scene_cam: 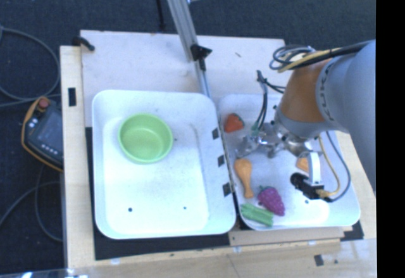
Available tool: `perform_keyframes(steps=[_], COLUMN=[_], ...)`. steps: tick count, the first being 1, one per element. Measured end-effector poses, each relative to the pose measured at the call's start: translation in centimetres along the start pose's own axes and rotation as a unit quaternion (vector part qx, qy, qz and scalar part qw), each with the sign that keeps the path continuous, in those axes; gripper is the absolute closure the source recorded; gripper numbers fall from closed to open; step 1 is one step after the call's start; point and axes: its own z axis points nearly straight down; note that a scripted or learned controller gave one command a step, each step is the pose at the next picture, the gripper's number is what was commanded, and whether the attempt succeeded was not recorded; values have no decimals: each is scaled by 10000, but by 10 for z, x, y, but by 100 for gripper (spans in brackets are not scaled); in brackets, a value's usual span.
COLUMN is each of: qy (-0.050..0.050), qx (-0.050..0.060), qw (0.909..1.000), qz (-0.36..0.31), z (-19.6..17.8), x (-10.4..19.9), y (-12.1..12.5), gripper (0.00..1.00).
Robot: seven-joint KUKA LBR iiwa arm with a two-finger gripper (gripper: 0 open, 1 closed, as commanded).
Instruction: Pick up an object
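Drumstick (243,174), an orange-tan toy, looks like the likeliest target, lying in the right bin just below and left of the pincer; that choice is a judgement, since the task names nothing in particular.

Going from the left: a pendant (43,131) sits on the floor beside the tabletop (139,58). The left bin (158,207) holds 1 green bowl (146,137), upright, well apart from everything else. A metal pole (180,11) slants down toward the seam between the 2 bins. In the right bin (338,207), a tomato (233,122) sits near the top left corner, the drumstick lies below it, the grapes (271,199) lie just beside the drumstick's lower end, and a green pod (256,214) rests at the bottom edge. An orange piece (304,163) peeks out beside the wrist.

The pincer (258,142) hovers low between tomato and drumstick; whether it is open or closed I cannot tell, as metal and glare blur together there.

To do this step well, centre over the drumstick's thick upper end, line up across its narrow width, and descend straight, keeping clear of the bin wall and the grapes.
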Motion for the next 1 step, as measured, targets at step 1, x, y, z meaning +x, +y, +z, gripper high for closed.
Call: perform_keyframes(steps=[1], qy=[11], qx=[-35], qw=[10000], qz=[35], z=[-14], x=[-1], y=[2], gripper=[100])
